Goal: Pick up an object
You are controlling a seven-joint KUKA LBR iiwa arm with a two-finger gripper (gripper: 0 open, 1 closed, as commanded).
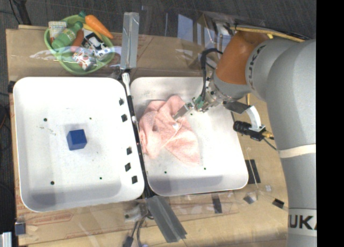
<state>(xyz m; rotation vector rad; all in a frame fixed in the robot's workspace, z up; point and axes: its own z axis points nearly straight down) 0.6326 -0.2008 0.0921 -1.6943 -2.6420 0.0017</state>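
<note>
Pink cloth point(167, 131) lies crumpled mid-frame: soft, light, best pinched at a raised fold. Gripper point(180, 112) touches it; jaw state unclear.

green bowl point(69, 65) of clutter | beyond left bin point(32, 87)

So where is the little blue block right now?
The blue block sits in the left white bin, left of its middle, below the green bowl of toys and far from the pink cloth.

Robot lab — white bins point(32, 197), taped bench point(177, 49)
</note>
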